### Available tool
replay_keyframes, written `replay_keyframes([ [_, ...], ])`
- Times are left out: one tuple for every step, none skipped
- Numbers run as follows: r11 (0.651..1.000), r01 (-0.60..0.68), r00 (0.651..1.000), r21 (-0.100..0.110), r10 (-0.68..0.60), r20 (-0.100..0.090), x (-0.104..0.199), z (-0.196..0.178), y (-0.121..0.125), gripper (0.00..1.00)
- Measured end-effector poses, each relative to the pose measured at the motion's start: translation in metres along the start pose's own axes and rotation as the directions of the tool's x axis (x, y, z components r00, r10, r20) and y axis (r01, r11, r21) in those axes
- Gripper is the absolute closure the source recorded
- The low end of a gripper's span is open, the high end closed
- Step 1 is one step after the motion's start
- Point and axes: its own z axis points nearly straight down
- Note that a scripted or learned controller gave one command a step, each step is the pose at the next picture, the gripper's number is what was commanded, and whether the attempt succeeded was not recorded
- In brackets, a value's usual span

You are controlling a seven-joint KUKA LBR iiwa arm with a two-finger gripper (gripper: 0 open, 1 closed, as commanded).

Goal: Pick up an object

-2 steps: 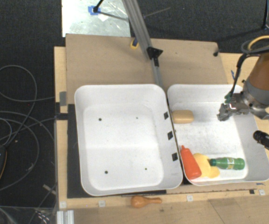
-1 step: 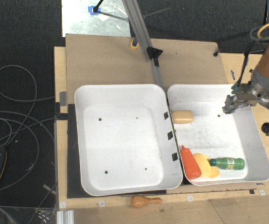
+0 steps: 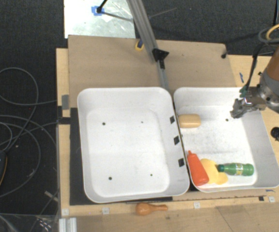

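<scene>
Four objects lie in the right bin (image 3: 260,124), none lifted: the gripper (image 3: 238,108) hovers above the bin's far right, its grip state unclear, well apart from the green bottle (image 3: 236,168)

Floor: dark carpet (image 3: 23,33) on every side of the tabletop (image 3: 110,64).
Tabletop: tan board, plain and matte.
Cables: black loops (image 3: 13,100) left of the tabletop.
Pale panel: bright sheet (image 3: 88,8) beyond the tabletop's far edge.

white bins (image 3: 124,100), green bottle (image 3: 236,168), orange-red bottle (image 3: 197,168), yellow toy (image 3: 212,171), tan block (image 3: 189,121)
</scene>
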Motion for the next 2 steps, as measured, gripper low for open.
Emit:
replay_keyframes([
  [1.000,0.004,1.000,0.004,-0.004,-0.003,0.056,0.005,-0.015,1.00],
  [1.000,0.005,1.000,0.001,-0.005,-0.004,0.110,-0.010,-0.021,1.00],
])
